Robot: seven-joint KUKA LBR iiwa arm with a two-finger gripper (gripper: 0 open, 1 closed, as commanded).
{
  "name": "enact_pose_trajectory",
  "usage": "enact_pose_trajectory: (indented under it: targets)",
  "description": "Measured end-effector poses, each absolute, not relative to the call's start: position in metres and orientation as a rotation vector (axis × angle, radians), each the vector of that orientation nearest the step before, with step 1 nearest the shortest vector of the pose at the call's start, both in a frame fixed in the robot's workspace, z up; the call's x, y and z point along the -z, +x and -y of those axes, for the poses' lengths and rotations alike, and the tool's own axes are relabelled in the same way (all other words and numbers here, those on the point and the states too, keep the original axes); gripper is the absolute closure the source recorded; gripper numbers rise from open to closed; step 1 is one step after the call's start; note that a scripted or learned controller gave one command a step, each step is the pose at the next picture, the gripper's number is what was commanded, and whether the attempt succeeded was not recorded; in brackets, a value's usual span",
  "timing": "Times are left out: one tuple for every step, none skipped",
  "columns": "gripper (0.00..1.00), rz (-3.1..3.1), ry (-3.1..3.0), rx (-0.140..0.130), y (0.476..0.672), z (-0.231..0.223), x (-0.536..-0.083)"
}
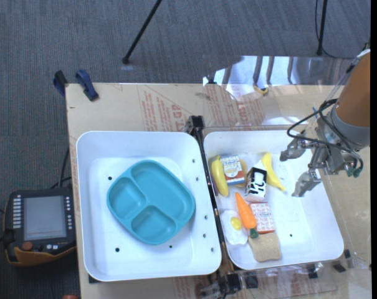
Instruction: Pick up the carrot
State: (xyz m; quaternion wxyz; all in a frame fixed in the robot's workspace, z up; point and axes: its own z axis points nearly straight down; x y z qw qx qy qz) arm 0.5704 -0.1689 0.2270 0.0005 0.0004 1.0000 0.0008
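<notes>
The orange carrot (243,210) with a green top lies in the right bin (313,229), left of its centre and pointing away from me. Against it lie a fried egg (234,222) on one side and a red packet (263,217) on the other. My gripper (297,169) hangs over the right half of that bin, up and to the right of the carrot and well apart from it. Its two fingers stand spread, open, with nothing between them.
Also in the right bin are two bananas (219,175) (273,172), an orange box (233,166), a black-and-white carton (257,183) and a bread slice (265,248). The left bin (95,161) holds a blue divided plate (151,201). Bare bin floor lies under the gripper.
</notes>
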Motion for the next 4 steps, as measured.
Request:
enact_pose_trajectory:
  targets:
    - [0.0,-3.134,-0.273,-0.007,0.531,0.098,-0.085]
    - [1.0,-3.128,-0.28,-0.005,0.534,0.096,-0.097]
    - [0.0,-3.128,-0.282,-0.005,0.533,0.095,-0.096]
    - [0.0,-3.083,0.62,-0.002,0.519,0.085,-0.087]
